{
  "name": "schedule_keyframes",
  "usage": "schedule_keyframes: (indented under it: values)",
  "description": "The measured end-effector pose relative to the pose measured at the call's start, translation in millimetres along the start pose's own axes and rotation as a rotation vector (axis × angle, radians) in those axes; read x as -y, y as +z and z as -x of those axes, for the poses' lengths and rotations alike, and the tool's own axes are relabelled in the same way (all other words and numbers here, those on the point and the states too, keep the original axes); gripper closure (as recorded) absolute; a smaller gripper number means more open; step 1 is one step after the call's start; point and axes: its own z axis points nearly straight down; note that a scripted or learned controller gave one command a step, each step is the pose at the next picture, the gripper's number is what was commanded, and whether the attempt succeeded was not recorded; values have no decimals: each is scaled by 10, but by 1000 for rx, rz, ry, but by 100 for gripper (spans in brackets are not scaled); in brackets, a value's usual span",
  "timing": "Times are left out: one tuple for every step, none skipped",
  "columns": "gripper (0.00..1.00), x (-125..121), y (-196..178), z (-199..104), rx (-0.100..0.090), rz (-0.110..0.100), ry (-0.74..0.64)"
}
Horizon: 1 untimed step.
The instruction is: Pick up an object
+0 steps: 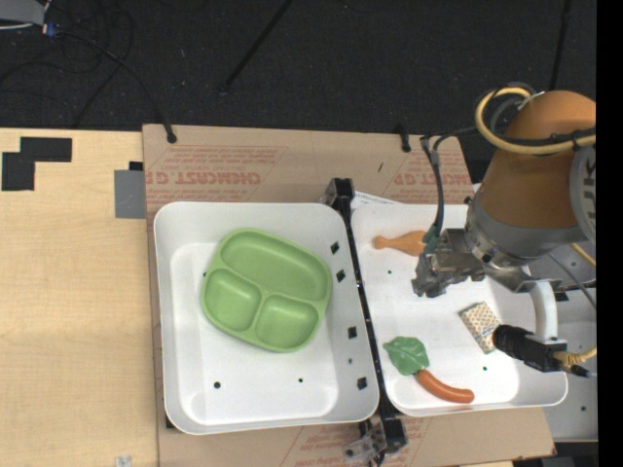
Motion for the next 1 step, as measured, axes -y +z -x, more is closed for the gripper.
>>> schedule_keyframes:
  values:
    - [100,68,162,-591,0,-2,-1]
